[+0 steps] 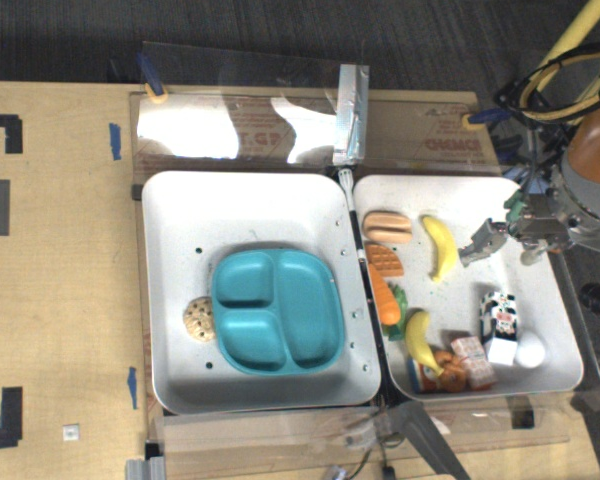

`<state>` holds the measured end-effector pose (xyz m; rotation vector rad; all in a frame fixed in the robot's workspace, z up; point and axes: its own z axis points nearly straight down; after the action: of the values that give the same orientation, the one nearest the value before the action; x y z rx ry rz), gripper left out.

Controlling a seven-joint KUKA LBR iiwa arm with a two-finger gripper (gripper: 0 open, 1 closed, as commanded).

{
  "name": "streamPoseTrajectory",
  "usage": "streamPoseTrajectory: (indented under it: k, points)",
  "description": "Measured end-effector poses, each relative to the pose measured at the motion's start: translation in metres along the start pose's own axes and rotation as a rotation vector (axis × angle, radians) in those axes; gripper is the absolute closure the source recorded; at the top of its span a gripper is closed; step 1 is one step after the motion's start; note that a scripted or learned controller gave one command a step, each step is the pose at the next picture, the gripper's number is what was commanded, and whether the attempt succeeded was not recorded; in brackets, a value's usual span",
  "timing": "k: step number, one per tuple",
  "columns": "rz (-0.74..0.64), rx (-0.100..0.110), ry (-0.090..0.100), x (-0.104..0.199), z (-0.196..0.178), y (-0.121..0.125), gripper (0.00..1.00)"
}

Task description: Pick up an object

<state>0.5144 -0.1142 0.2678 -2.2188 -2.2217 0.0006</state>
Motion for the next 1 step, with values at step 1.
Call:
streamPoseTrajectory:
  k: [1]
  points:
    - [-0.178, 0.007, 0.002, 0.0042, 0.1095, 0.0624, 0.0]
